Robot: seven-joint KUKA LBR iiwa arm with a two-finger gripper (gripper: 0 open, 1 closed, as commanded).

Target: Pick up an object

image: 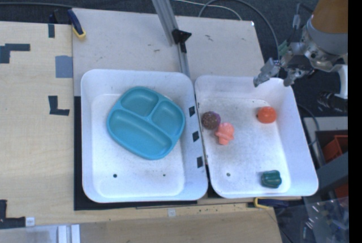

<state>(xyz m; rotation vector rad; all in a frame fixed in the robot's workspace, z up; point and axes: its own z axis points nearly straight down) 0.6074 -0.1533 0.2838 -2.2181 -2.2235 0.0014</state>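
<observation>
1. Pale wood makes up the tabletop (34,123), and two white bins are set on it side by side.
2. At the top right corner of the right bin (300,140), the gripper (274,77) is seen. Its fingers are spread apart and nothing is held between them.
3. Closest to the gripper, a small orange ball (266,115) is found in the right bin. It is judged to be light and a bit slippery because it is round. It should be pinched across its middle, from above.
4. Further off, near the left wall of that bin, a dark purple ball (211,119) and a pink toy (224,133) are seen just beside each other. The pink toy looks soft and bumpy.
5. A green toy (271,178) is lying near the bottom right corner, well apart from the rest.
6. In the left bin (93,179), a blue plate (146,122) with three parts is laid flat. It is judged stiff and hard to pinch.
</observation>
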